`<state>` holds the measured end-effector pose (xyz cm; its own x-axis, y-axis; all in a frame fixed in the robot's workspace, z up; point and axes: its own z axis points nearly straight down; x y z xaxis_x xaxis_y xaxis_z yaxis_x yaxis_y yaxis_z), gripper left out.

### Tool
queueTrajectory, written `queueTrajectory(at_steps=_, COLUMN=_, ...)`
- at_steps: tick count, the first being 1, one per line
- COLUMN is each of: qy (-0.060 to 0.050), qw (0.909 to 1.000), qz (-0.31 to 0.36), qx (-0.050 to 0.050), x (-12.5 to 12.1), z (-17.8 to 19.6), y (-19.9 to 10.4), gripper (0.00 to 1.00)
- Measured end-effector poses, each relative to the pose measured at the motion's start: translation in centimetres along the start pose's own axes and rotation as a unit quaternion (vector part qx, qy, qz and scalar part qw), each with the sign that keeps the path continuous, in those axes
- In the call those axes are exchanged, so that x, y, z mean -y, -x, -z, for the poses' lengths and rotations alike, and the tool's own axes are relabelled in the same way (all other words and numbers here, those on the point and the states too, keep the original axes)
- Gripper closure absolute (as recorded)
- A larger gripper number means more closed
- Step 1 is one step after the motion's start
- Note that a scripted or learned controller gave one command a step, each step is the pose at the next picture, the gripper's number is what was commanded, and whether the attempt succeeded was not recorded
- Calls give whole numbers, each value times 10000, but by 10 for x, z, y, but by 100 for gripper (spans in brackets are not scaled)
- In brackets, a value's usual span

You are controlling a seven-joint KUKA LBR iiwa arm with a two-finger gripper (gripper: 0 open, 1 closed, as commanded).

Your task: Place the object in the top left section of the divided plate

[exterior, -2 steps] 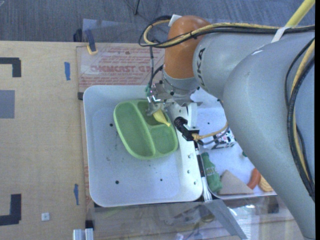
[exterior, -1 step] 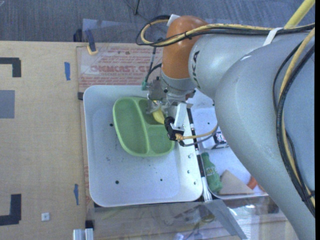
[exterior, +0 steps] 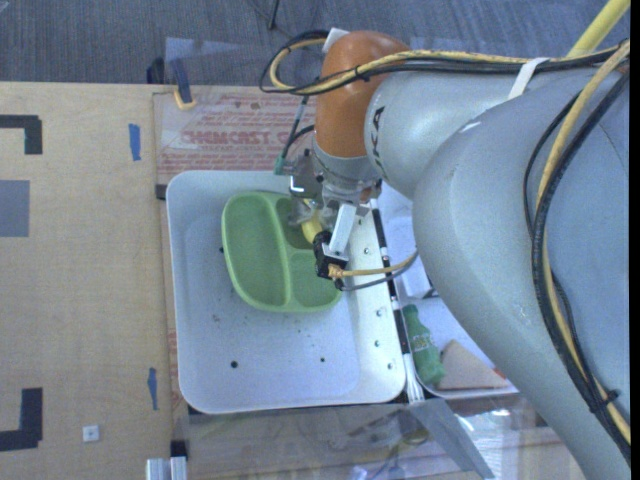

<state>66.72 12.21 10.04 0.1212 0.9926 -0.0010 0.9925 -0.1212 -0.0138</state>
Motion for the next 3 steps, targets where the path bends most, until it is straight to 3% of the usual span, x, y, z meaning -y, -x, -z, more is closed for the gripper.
queueTrajectory(at_steps=1, qy=4, qw=9992, qz=-394, qx=-62, x=0, z=0, y=2, gripper=100)
queueTrajectory(at_steps=2, qy=79, qw=9752, qz=-2211, qx=-85, x=-2, z=1, y=-9, gripper=100)
queueTrajectory(at_steps=3, qy=66, qw=9752, qz=-2209, qx=-78, x=-1, z=-2, y=-9, gripper=0)
